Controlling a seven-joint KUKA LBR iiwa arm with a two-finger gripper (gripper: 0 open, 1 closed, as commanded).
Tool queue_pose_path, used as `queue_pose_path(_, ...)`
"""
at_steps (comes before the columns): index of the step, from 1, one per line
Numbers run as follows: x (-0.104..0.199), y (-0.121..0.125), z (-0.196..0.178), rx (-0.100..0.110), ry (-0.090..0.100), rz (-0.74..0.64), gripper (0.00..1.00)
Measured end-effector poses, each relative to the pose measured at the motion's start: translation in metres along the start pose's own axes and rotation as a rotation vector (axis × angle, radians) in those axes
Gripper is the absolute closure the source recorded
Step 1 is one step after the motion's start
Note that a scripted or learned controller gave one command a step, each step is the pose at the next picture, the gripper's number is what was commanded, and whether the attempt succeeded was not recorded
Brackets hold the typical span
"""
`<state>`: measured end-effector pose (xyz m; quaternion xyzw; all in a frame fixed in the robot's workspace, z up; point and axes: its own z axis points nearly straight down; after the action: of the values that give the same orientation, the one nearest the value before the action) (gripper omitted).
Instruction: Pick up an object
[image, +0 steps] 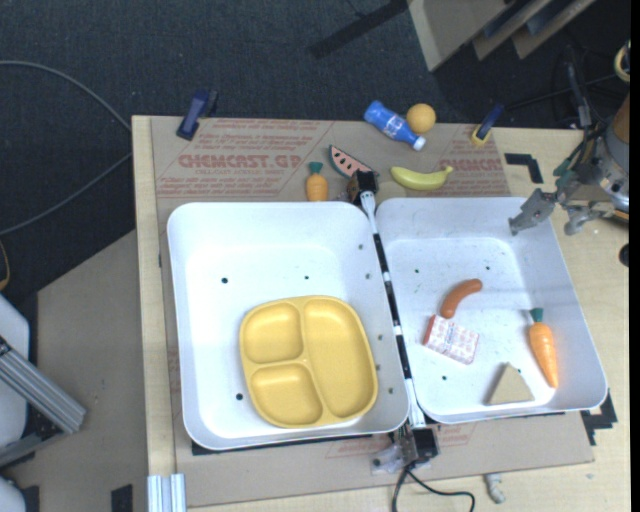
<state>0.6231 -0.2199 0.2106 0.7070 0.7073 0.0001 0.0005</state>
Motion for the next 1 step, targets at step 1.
queue_pose_path(1,0.0543,-0.0211,0.1197,0.004,0.002,-0.001,0.0)
